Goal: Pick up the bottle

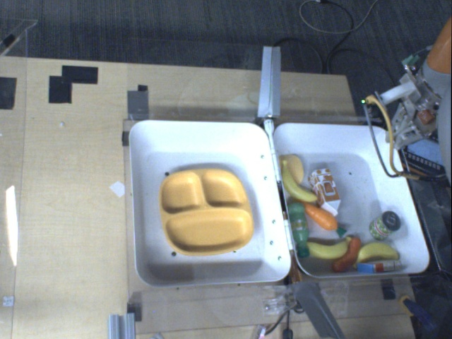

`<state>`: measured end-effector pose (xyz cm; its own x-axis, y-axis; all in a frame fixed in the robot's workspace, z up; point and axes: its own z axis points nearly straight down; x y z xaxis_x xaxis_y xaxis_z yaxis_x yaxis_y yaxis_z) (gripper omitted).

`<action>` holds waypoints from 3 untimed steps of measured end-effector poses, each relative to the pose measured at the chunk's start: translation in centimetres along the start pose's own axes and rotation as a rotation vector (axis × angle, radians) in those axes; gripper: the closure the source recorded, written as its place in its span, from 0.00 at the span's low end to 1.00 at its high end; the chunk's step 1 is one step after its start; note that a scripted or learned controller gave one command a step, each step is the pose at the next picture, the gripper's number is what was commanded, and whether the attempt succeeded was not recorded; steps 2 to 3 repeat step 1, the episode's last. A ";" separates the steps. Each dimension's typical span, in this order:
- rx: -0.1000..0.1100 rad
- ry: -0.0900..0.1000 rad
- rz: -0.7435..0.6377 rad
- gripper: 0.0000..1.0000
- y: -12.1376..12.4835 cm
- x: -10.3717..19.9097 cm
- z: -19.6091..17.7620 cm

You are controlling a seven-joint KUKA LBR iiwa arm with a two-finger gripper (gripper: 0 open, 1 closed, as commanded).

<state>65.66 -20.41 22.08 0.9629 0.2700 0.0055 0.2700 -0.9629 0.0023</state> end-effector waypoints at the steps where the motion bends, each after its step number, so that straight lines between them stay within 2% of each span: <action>1: 0.001 -0.001 0.020 1.00 -0.8 -2.8 13.2; 3: 0.001 -0.001 0.020 1.00 -0.8 -2.8 13.2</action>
